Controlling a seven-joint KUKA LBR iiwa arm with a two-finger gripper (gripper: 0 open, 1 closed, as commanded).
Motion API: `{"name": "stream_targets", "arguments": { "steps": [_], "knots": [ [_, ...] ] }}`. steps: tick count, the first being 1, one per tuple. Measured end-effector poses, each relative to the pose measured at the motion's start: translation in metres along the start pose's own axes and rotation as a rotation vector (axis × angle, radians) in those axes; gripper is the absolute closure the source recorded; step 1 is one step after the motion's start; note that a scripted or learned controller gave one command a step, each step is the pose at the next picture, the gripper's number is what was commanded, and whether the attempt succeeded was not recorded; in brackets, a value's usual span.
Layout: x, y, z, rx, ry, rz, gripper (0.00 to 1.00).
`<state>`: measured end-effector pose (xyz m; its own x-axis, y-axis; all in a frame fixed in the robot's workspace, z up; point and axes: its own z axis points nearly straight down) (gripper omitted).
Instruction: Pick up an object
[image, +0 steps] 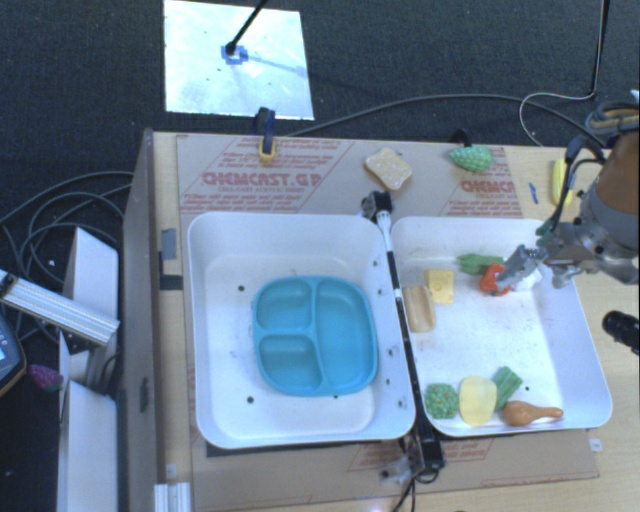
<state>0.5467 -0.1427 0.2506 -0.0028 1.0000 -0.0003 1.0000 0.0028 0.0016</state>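
Observation:
My gripper (512, 270) reaches in from the right, low over the upper part of the right bin (575, 345). Its tip is right at a small red toy (490, 283) with a green leafy top (478, 262); whether the toy is held cannot be seen. Further left in that bin lie a yellow cheese block (439, 285) and a tan bread stick (418, 308). Along the bin's front edge sit a green broccoli (441, 400), a pale yellow fruit (478, 400), a green vegetable piece (507, 382) and an orange gourd (530, 411).
The left bin (215, 300) holds a blue divided plate (315, 335). On the bench behind the bins lie a tan cracker (388, 168), a green toy (471, 157), a yellow piece (558, 185) and a yellow-blue clamp (266, 135). Cables run at the back right.

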Motion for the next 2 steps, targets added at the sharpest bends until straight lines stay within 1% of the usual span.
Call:
{"name": "stream_targets", "arguments": {
  "steps": [1,2],
  "knots": [
    [-0.024,0.069,0.075,0.003,0.0,-0.002,0.0],
    [-0.034,0.083,0.145,-0.002,-0.001,-0.001,0.0]
  ]
}}
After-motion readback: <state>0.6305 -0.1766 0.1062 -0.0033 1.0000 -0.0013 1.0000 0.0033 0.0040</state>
